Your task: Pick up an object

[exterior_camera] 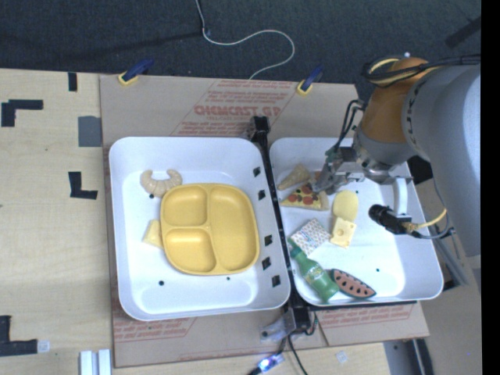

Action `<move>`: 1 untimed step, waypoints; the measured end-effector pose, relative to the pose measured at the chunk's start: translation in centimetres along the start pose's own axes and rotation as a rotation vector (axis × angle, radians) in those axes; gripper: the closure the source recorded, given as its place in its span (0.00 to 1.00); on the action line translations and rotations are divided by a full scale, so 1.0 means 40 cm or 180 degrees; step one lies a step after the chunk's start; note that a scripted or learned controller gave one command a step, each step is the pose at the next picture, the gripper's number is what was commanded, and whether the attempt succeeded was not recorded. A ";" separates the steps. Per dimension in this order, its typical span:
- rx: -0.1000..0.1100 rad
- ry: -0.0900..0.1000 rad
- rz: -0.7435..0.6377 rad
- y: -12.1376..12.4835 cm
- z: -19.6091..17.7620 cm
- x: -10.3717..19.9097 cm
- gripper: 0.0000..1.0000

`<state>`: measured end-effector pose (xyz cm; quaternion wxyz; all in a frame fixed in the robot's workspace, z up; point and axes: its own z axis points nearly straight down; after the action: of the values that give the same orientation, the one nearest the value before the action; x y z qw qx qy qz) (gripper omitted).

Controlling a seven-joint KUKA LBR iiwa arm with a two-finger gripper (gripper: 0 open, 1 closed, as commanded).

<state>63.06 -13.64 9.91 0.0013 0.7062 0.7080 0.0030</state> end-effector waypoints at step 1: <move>0.0012 -0.0009 0.0005 -0.001 -0.107 -0.007 1.00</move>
<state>63.01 -13.92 14.18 0.0010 0.7067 0.7075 0.0006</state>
